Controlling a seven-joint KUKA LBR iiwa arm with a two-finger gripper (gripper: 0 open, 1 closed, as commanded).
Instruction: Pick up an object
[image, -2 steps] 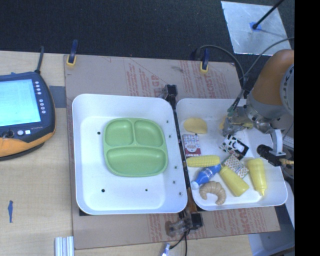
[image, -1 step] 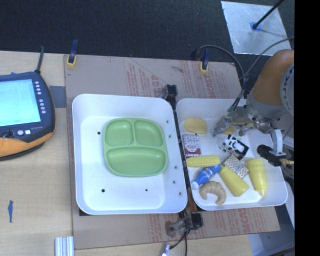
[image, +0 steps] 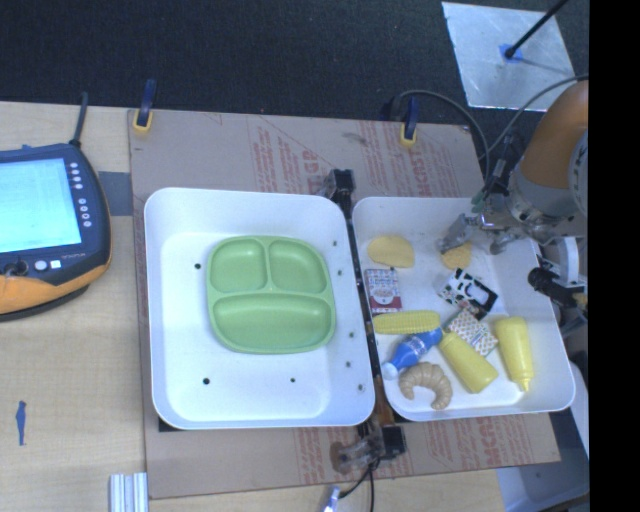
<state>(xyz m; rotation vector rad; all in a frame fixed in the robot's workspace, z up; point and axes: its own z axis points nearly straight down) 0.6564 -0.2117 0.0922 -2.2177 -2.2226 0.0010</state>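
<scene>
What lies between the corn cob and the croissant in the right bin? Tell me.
In the camera view, a small blue bottle lies between the corn cob and the croissant, its white cap end toward the bin's divider side.

We see a pale wooden worktop (image: 60, 380) under a brown cardboard sheet (image: 260, 150) held by two clamps. Beyond it lies dark carpeted floor (image: 250, 50) with a grey patch (image: 505, 55). A handheld screen pendant (image: 45, 225) rests left.

arm (image: 555, 130) reaching in frm right, pincer (image: 478, 228) low, pointing down.
</scene>
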